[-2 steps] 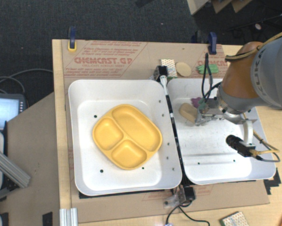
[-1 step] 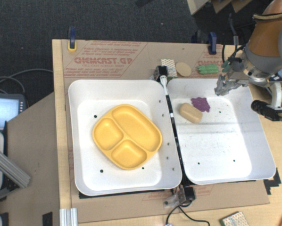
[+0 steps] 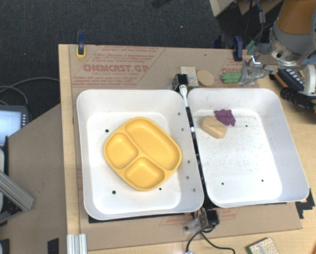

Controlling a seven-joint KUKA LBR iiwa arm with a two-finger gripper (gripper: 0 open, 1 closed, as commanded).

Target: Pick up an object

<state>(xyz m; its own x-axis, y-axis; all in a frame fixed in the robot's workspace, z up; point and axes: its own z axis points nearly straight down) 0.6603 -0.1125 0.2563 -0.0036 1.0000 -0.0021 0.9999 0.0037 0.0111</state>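
Two shallow white bins are sitting side by side on a sheet of printed cardboard (image 3: 121, 62) that is covering the counter (image 3: 311, 142). The left bin (image 3: 89, 142) is holding a yellow divided plate (image 3: 142, 152), which is lying flat and slightly rotated near the bin's centre, its three compartments facing up. The right bin (image 3: 285, 157) is holding two small things close to its far left corner: a tan rounded block (image 3: 213, 127) and a purple crumpled piece (image 3: 224, 116), the two lying just beside each other and possibly touching, with the purple piece nearer the far rim. The rest of that bin's floor is showing only scattered dark specks. The arm (image 3: 300, 15), grey with an orange band, is reaching in over the counter's far right corner, outside both bins. Its hand (image 3: 251, 70) is hovering above the cardboard just beyond the far rim of the right bin, well apart from the tan block and the purple piece; whether its fingers are spread or pressed together cannot be told from this view, and nothing can be seen between them. Just beside the hand, on the cardboard, a small green thing (image 3: 231, 78) and a round tan disc (image 3: 205, 78) are lying near the gap between the two bins. A blue clamp (image 3: 81, 44) is gripping the cardboard at the far left corner.
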